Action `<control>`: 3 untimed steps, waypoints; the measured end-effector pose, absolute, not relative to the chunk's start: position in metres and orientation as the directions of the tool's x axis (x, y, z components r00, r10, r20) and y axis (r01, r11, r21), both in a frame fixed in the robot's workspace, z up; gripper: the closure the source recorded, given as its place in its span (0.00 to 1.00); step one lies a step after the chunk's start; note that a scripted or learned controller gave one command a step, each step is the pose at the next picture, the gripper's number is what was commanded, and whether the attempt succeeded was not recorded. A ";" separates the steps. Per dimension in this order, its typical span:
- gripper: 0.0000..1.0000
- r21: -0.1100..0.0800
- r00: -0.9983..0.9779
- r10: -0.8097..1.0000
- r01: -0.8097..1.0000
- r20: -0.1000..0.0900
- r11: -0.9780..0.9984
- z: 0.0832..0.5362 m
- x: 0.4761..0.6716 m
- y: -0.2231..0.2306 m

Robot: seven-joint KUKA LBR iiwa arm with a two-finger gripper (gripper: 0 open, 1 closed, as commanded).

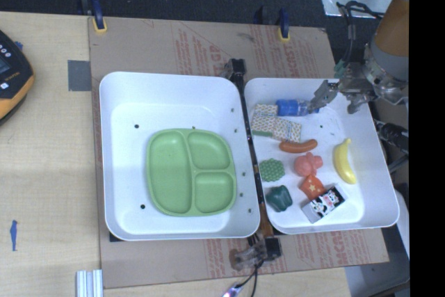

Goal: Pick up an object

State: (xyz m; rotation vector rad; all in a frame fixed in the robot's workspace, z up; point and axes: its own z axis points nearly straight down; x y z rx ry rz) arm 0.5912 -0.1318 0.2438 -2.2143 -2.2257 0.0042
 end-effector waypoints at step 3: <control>0.00 -0.005 -0.009 1.000 1.000 -0.002 0.009 0.138 0.536 -0.208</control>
